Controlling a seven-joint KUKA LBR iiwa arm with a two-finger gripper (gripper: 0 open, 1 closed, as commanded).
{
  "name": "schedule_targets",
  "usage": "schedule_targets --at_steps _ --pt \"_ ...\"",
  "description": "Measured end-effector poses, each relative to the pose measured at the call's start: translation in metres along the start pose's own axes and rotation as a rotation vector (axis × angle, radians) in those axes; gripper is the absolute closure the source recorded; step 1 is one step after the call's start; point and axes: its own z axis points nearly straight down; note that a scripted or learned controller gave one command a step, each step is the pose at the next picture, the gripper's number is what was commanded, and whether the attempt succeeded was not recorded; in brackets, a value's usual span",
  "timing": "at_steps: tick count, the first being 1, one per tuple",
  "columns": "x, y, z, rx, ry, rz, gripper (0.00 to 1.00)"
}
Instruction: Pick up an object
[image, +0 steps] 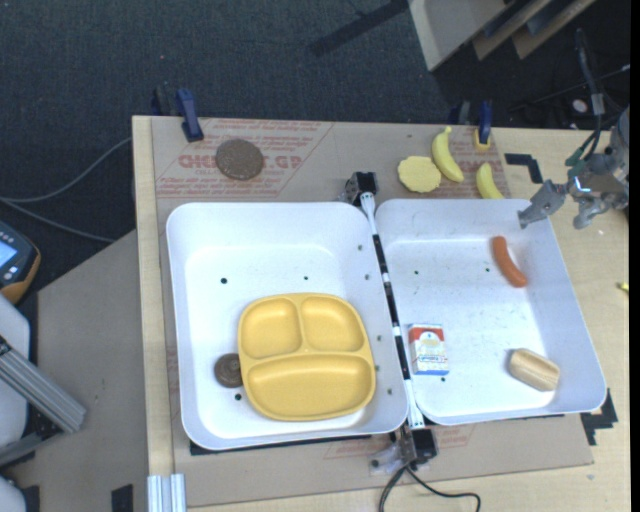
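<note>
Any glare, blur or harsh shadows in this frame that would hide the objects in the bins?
Camera view: lighting even and soft, no blown-out glare on the white bins; yellow tray, hot dog and bread roll cast only faint shadows; gripper at the right edge looks slightly blurred.

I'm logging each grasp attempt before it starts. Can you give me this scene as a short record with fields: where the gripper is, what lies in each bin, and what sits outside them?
gripper: gripper over the right bin's far right corner, nothing between its fingers
left bin: yellow divided plate; brown disc at the plate's left edge
right bin: sausage; small carton; bread roll
on bench beyond bins: brown cookie; yellow chip; two bananas
task status: no object picked up yet
</note>
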Motion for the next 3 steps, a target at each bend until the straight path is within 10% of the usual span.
schedule_targets --at_steps 1,2,3 --pt "0.003 0.028 0.161 0.006 0.017 -0.006 0.00" --pt "-0.002 0.030 0.143 -0.003 0.002 -0.005 1.00" --pt "0.061 0.035 0.154 0.004 0.000 -0.005 1.00"
